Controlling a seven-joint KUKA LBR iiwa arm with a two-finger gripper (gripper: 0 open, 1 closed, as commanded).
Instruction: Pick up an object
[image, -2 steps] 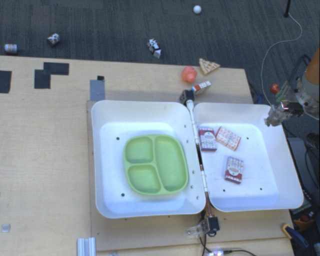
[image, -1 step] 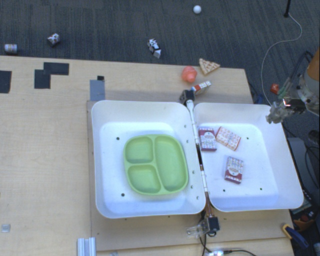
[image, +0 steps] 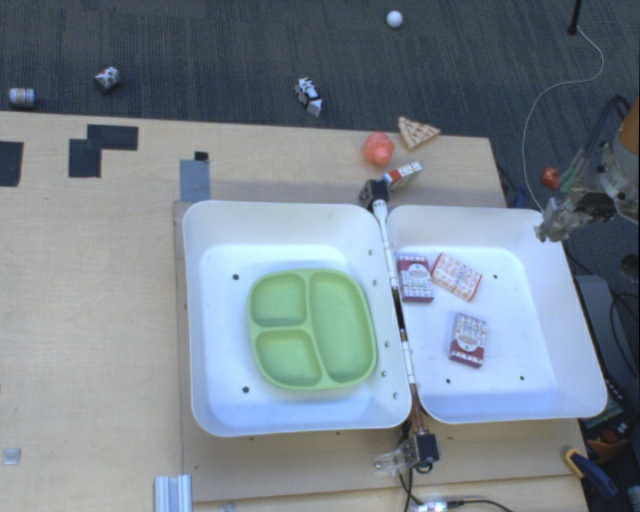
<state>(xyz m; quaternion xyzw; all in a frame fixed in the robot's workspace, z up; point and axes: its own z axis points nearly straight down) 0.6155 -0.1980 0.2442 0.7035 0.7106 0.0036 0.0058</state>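
Three small printed packets sit in right bin (image: 540, 390): dark red packet (image: 415, 278) by the divider, orange packet (image: 456, 276) just beside it, third red packet (image: 468, 340) lower. Gripper (image: 553, 228) hovers over bin's upper-right rim (nothing visibly held). Green divided tray (image: 312, 329) in left bin (image: 215, 330).

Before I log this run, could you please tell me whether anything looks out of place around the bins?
Yes. Several small things lie outside the bins: a red ball and a pizza-slice toy at the bench's far edge, and a white ball and scraps on the floor beyond. In the right bin, three small cards lie at differing angles.
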